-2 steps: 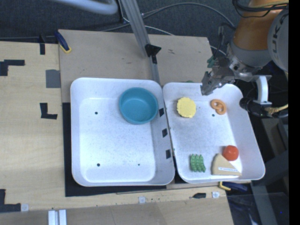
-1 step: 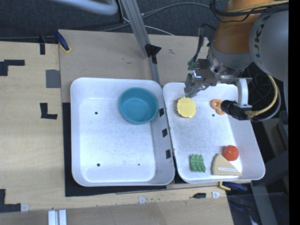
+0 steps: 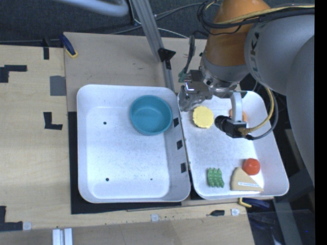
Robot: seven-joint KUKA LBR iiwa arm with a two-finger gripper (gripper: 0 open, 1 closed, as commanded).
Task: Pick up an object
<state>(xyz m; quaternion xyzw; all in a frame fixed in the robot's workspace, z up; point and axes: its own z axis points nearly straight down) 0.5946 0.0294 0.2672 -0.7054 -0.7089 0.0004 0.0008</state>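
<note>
My gripper hangs over the far left corner of the right bin, just left of a yellow round disc that lies on the bin floor. An orange piece lies behind the black cable fitting on the arm, partly hidden. Near the front of the right bin sit a green knobbly piece, a red ball and a tan wedge. A blue bowl stands upright at the back of the left bin.
The grey arm with its orange band covers the back right of the right bin. A slanted metal post rises behind the bins. A raised divider separates the two bins.
</note>
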